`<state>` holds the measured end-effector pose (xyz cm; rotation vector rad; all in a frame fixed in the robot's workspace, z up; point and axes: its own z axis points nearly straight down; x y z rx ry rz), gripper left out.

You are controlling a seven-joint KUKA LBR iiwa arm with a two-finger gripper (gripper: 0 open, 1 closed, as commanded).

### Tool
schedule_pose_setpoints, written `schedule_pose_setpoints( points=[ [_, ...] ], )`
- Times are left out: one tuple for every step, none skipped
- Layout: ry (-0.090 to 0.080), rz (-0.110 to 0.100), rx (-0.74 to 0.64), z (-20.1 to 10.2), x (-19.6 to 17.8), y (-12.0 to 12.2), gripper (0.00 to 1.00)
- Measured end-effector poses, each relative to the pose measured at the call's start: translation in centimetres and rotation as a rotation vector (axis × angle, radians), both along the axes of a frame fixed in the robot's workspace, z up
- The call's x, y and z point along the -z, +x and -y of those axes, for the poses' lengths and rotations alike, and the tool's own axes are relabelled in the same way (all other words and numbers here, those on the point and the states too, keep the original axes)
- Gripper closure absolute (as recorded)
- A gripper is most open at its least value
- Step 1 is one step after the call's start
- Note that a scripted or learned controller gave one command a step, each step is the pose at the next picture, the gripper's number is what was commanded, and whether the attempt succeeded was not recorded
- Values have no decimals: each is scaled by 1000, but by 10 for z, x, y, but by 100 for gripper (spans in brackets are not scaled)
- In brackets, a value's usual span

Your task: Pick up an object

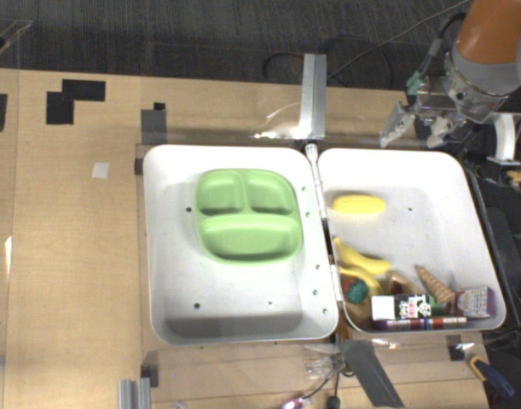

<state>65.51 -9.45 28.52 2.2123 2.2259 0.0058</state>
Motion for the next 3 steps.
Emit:
schedule_pose_setpoints(
  points=[
    [0, -2, -56, -52, 99, -51, 0],
    [0, -1, -56, -52, 99, -51, 0],
    [1, -2, -18, -68, 100, -66, 0]
  ],
)
